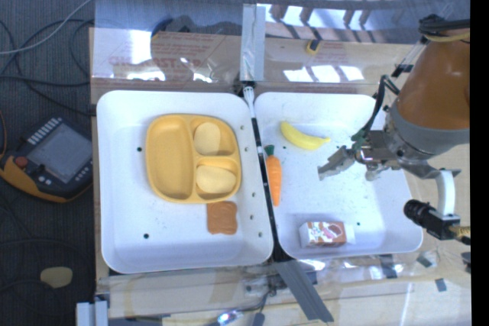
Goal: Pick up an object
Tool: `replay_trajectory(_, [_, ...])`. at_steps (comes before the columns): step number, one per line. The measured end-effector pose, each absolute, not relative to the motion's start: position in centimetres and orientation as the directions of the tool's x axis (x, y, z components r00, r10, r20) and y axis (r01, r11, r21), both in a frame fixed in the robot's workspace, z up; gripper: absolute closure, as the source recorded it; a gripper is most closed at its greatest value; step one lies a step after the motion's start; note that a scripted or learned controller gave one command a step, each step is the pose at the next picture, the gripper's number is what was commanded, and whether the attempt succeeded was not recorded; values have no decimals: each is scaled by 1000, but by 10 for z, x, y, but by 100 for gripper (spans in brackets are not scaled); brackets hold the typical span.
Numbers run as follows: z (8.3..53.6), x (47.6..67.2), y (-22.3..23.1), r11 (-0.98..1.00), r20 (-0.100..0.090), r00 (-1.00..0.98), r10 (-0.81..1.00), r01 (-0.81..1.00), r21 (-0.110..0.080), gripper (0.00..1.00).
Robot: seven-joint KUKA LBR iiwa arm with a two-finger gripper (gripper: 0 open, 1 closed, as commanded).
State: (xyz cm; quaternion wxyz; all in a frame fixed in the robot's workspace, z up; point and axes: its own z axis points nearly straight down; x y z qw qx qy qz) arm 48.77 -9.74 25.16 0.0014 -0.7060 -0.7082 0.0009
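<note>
Camera view: The worktop [191,50] carries two shallow white bins side by side. The left bin [122,187] holds a yellow divided tray [172,160] with two pale rounded items in its right-hand compartments, and a brown biscuit-like piece [222,218] just below it. The right bin [359,111] holds three loose candidates, well apart from one another, which leaves room around each: a banana [302,137] at upper centre, a carrot [273,178] lying along the left wall, and a small packet [325,234] near the lower edge.

The gripper [353,161] hangs over the middle right of the right bin, spread wide and holding nothing. The banana lies up and to the left of it, near; the packet lies below, the carrot farther left.
</note>
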Motion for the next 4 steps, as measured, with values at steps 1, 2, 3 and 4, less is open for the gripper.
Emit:
replay_trajectory(1, [297,485,-98,12,0,-12,1000,1000,-2,0])
replay_trajectory(2, [218,533,-62,-119,-1,119,993,993,-4,0])
replay_trajectory(3, [205,588,-110,-125,-1,125,992,992,-4,0])
replay_trajectory(4, [106,644,-101,12,-1,-12,1000,1000,-4,0])
